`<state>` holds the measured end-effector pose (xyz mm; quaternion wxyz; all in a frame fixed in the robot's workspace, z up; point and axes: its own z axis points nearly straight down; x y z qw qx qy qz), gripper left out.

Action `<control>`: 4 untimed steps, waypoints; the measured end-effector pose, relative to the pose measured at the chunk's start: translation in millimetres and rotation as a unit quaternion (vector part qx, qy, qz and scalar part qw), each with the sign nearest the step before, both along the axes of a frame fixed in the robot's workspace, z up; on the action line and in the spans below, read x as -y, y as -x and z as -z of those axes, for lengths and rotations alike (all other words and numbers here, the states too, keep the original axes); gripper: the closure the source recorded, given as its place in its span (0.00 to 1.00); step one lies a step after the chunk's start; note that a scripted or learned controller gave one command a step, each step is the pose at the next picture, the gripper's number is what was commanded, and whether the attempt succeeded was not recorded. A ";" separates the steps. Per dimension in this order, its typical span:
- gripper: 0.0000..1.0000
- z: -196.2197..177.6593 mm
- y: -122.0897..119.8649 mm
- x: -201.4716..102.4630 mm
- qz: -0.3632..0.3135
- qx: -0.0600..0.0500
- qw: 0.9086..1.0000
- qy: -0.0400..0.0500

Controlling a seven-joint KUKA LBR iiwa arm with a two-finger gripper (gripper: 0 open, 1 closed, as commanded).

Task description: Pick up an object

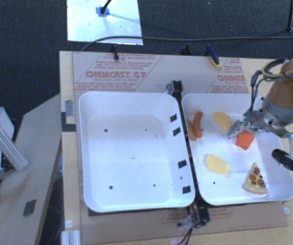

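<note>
Hovering low over the right bin (pixel 289 190), the gripper (pixel 244 130) sits directly above an orange block (pixel 244 140), near the bin's middle-right. Metal fingers (pixel 234 131) splay to either side of the block's top; whether they press its faces cannot be told from this slant, so grip unconfirmed.

Block: looks like a small rigid toy cube, likely light, stiff, not fragile. Flat opposing sides suggest the best hold is across two parallel faces, near mid-height. Smooth plastic may slip if pinched on an edge or corner.

Other candidates in same bin: red sausage (pixel 198 124) beside the divider, pale yellow piece (pixel 222 120) just behind the block, second yellow piece (pixel 217 164) in front, pizza slice (pixel 256 179) at the near right corner. Flat pieces lie low, harder to pinch. Left bin (pixel 92 103) holds nothing of note.
</note>
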<state>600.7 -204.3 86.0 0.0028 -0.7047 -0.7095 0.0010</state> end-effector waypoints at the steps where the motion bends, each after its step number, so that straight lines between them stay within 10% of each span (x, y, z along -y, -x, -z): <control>1: 1.00 -19.8 -2.5 2.1 -0.001 0.006 1.000 0.003; 2: 0.00 -19.4 -2.4 1.9 -0.001 0.005 1.000 0.002; 3: 0.00 1.4 -62.9 -73.2 -0.003 0.006 1.000 0.000; 4: 0.00 1.8 9.0 -109.4 0.002 0.001 1.000 0.001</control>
